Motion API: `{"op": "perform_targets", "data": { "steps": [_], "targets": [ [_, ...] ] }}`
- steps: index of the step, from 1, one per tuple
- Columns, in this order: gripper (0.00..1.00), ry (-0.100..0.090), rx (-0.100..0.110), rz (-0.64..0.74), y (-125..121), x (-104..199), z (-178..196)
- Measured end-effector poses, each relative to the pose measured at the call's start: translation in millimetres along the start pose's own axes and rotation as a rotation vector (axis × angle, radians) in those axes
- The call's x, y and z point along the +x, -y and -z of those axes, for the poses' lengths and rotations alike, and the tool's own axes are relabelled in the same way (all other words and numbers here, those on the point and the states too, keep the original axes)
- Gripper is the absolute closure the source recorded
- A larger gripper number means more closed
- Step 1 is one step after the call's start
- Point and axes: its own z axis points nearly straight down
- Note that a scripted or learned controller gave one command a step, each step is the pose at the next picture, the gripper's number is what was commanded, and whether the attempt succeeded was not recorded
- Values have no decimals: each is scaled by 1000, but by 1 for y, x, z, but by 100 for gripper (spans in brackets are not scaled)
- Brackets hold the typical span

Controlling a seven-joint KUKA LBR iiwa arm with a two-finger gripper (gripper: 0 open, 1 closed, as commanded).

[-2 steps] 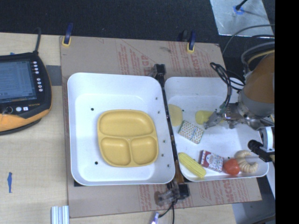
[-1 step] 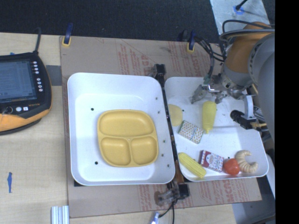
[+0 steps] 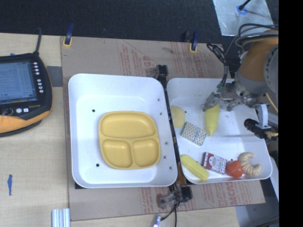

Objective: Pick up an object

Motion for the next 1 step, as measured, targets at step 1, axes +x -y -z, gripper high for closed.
{"op": "perform_targets", "data": {
  "steps": [1],
  "targets": [
    [0, 1, 1, 5, 45, 54, -1]
  ]
}}
